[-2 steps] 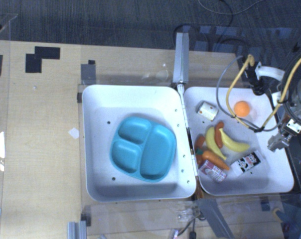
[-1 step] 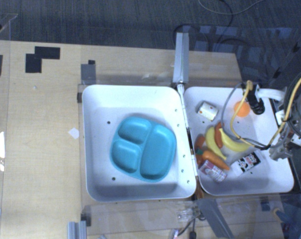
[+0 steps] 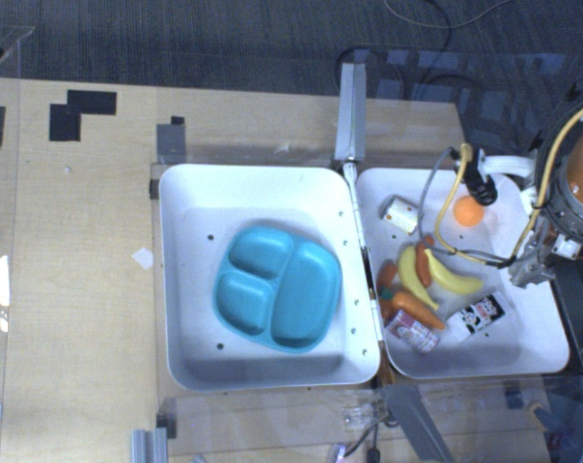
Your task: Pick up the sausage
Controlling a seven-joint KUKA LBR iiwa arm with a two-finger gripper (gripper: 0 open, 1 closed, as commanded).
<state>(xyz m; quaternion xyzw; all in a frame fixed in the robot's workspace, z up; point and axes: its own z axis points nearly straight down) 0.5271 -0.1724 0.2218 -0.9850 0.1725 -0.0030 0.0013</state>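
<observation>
Nearest the lens, along the bottom edge, metal brackets and a bundle of wires (image 3: 364,422) sit at the seam between the two bins. Farthest left, the pale wooden tabletop (image 3: 69,287) carries black tape marks near its far corner. Next comes the left white shallow plastic bin (image 3: 190,355), and in its middle lies a blue plastic divided plate (image 3: 277,285) with three compartments, nothing on it.

Across the divider, the right white shallow plastic bin (image 3: 523,355) holds a cluster of toy food. A small white cylinder (image 3: 400,213) lies toward the back. Below it, a reddish-brown sausage-shaped piece (image 3: 425,263) stands on end against a yellow plastic banana (image 3: 444,276); I take this to be the sausage, though an orange carrot-like piece (image 3: 414,306) and a crinkled pink wrapper (image 3: 414,332) crowd close by. A black-and-white small packet (image 3: 482,313) lies to their right, and an orange ball (image 3: 469,213) sits near the back.

At the right edge, the end effector (image 3: 526,270) hovers over the bin, near the banana's tip but apart from the sausage; whether it is wide or narrow I cannot tell. As I judge it, the pick has not begun: approach, grasp and lift all remain.
</observation>
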